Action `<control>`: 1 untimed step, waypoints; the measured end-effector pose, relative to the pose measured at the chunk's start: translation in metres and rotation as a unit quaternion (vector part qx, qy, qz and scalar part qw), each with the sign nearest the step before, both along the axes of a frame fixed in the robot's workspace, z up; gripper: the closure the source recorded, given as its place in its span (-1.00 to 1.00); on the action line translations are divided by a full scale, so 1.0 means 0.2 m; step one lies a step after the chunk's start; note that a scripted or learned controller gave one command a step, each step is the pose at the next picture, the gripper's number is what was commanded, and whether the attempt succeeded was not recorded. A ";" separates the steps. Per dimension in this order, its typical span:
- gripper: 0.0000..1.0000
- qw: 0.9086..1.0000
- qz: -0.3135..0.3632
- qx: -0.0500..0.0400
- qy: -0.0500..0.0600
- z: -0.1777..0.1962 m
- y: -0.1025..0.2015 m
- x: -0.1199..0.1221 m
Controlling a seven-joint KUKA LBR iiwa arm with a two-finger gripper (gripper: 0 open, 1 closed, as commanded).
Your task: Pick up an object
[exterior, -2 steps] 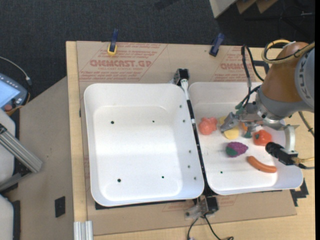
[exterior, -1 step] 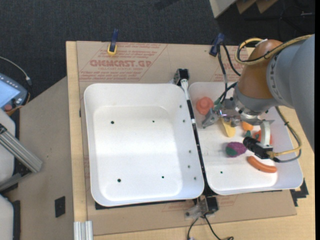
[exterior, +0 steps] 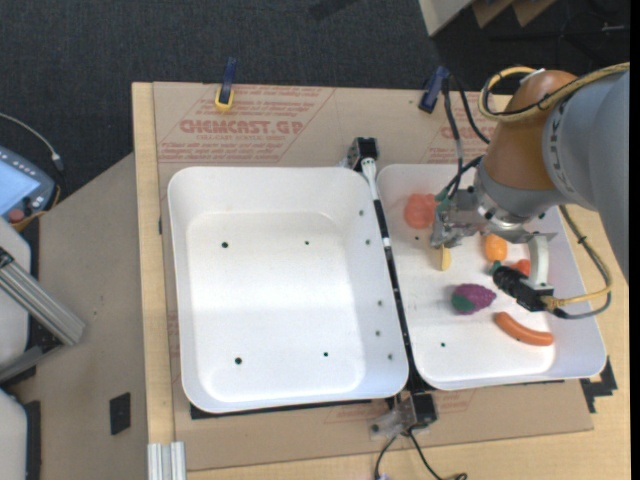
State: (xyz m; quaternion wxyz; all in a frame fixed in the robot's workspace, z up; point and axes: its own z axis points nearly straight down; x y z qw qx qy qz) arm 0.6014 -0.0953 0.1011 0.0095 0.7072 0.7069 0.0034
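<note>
You saw the gripper (exterior: 447,240) poised low over the right bin (exterior: 560,363), its grey arm (exterior: 560,138) reaching in from the right edge of the camera view. A small yellowish piece (exterior: 444,259) stood directly under the fingertips, its long axis running roughly up and down the picture; whether it was pinched or merely beside the fingers could not be told, so you could not tell the gripper's state from this slant. The pink-orange round object (exterior: 420,209) lay just beside the gripper, up and to its left. The purple object (exterior: 472,298) lay near, below and slightly right, and the orange sausage-shaped object (exterior: 523,329) lay farther that way, its long axis slanting down to the right. An orange object (exterior: 495,247) sat just to the gripper's right, against the wrist. In judgement, the yellowish piece was the nearest candidate, needing almost no sideways travel. The left bin (exterior: 190,268) lay across the central divider, well apart from the gripper.
</note>
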 end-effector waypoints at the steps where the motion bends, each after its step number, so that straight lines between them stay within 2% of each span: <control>1: 1.00 1.000 -0.002 0.003 0.005 0.49 -0.13 -0.29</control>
